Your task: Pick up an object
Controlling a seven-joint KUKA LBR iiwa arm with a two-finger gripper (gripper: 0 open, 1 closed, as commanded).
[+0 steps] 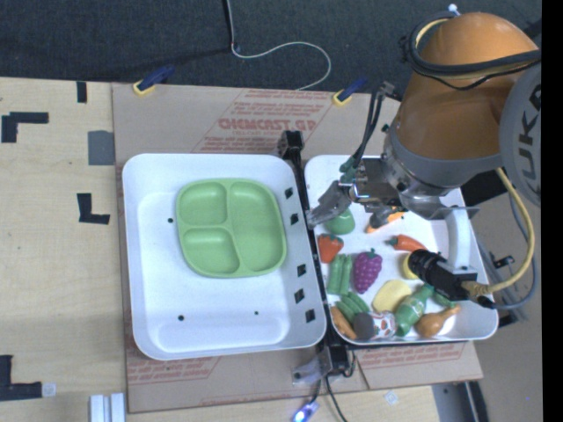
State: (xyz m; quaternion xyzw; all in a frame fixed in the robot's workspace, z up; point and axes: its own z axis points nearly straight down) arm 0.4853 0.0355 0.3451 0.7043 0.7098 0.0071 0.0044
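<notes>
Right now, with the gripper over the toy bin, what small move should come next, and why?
Probably lower a little: the gripper hovers at the right bin's upper-left part, just above a green toy, with nothing visible between its fingers. Other toys, such as the grapes, lie nearer the camera.

Left bin (149,323) – white, carrying a pale green divided plate (231,227). Right bin (479,323) – white, with mixed toy food: purple grapes (367,270), a green pea pod (338,272), a yellow lemon (389,296), an orange carrot (408,243), a red-orange piece (329,247) and a brown pear (433,323). Arm (466,86) – orange band over grey. Bench (53,262) – tan with black marks; cardboard sheet (255,121) brown with red print. Cable (273,55) white against dark cloth (106,25)
</notes>
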